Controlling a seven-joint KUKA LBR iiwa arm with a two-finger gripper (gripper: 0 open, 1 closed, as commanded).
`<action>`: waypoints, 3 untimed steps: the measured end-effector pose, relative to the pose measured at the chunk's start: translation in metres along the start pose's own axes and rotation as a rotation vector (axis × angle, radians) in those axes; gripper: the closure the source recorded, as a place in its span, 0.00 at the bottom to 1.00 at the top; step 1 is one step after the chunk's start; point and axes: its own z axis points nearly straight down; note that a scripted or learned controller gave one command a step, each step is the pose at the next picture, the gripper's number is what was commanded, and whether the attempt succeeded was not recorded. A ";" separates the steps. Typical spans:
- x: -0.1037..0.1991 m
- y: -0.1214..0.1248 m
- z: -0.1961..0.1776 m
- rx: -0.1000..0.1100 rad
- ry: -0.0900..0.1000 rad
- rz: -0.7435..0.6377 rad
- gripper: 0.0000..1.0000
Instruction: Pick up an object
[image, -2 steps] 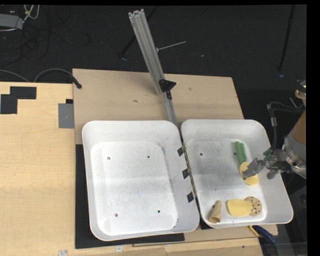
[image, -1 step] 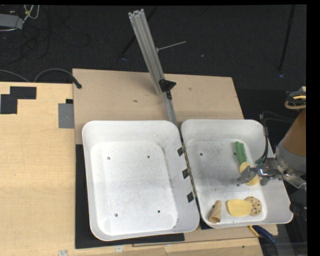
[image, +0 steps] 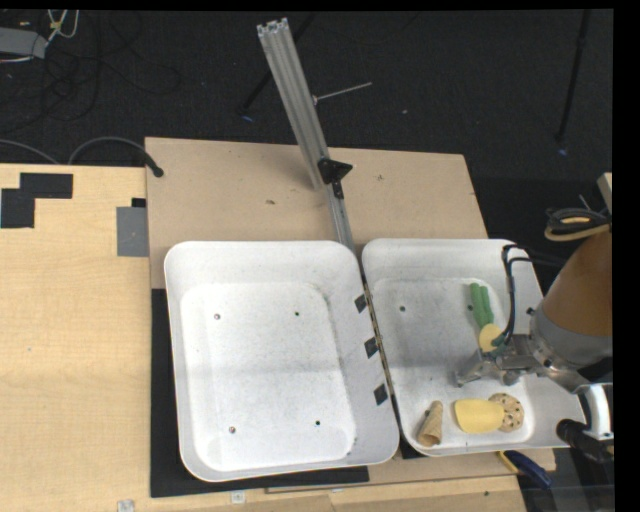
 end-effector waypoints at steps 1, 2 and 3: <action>-0.002 0.000 -0.013 -0.003 -0.001 0.006 1.00; -0.011 0.001 -0.072 -0.011 -0.005 0.004 1.00; -0.011 0.001 -0.114 -0.010 -0.004 -0.002 1.00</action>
